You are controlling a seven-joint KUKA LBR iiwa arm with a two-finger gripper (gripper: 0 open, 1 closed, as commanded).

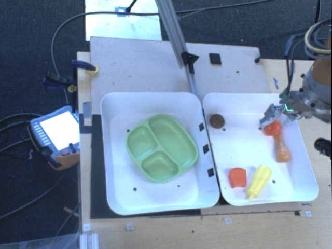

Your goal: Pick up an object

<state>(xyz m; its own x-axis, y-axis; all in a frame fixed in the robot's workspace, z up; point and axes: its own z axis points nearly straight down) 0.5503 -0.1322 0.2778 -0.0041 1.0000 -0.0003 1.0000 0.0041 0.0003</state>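
Over the right bin [306,188], the tool [274,119] hovers at a red-and-orange toy [277,139]; its grip state I cannot tell. Off-centre contact could knock the toy sideways.

2 white bins: left bin [111,191], right bin [306,191]. 1 green divided plate [162,147] in left bin. Right bin: 1 brown round piece [216,121], 1 red-and-orange toy [277,139], 1 red cup [237,177], 1 yellow bottle [258,181].

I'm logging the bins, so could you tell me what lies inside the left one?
The left bin holds one green divided plate, compartments bare; what lies beneath it is hidden.
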